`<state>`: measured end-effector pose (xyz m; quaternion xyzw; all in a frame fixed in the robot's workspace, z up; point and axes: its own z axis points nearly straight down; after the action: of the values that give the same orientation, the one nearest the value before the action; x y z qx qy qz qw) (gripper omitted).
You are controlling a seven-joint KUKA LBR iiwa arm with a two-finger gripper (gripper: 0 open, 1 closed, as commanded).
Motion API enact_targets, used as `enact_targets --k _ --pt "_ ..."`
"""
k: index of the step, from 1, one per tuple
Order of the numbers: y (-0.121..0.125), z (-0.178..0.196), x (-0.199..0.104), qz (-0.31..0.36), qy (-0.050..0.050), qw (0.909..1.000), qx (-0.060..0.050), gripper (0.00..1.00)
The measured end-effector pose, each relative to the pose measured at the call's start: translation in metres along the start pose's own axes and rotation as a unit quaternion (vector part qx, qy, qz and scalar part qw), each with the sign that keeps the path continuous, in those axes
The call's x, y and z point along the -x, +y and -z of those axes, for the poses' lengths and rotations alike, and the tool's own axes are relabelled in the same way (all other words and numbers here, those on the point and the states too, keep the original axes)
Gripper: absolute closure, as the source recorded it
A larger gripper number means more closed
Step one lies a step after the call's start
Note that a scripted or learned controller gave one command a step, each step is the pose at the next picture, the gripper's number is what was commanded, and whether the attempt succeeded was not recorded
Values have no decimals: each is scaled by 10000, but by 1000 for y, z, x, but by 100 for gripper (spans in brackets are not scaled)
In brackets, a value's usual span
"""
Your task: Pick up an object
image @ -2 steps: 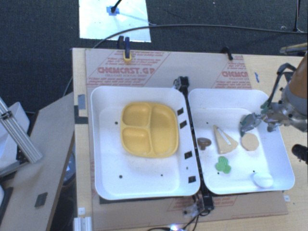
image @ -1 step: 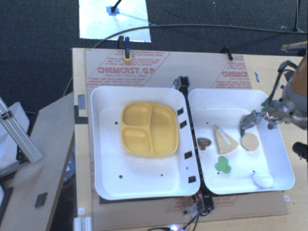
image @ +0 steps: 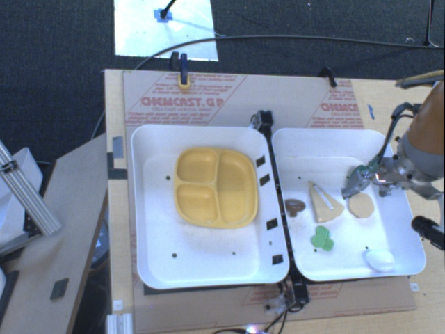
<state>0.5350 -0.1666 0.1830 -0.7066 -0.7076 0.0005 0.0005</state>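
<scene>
Fingers of the gripper [image: 354, 184] are too small and dark against the white plastic to judge, so I cannot tell whether they stand parted or closed, and nothing is seen between them. They hover low in the right bin [image: 292, 152], over its right half, just above and left of a round tan cookie-like piece [image: 361, 205], which lies flat on the bin floor and looks like the nearest candidate for the pick. To do this step well, I judge the arm should centre over that flat disc and come straight down, since a thin, low piece gives little to catch and could slide away. Just left of it lies a pale wedge like a cheese slice [image: 324, 202], close enough to be nudged by a wide approach. Farther left sits a small brown piece [image: 295, 207], below it a green toy like a broccoli floret [image: 322, 239], and a white rounded object [image: 379, 259] rests near the lower right corner. Across the divider, the left bin [image: 142, 207] holds a yellow compartment plate [image: 214, 187], well apart. Behind the fingers rises the grey arm with its orange band [image: 425, 120], entering from the right.
</scene>
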Motion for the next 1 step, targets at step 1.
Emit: enact_targets --k 1 --pt "0 -55 -11 -2 5 10000 -2 0"
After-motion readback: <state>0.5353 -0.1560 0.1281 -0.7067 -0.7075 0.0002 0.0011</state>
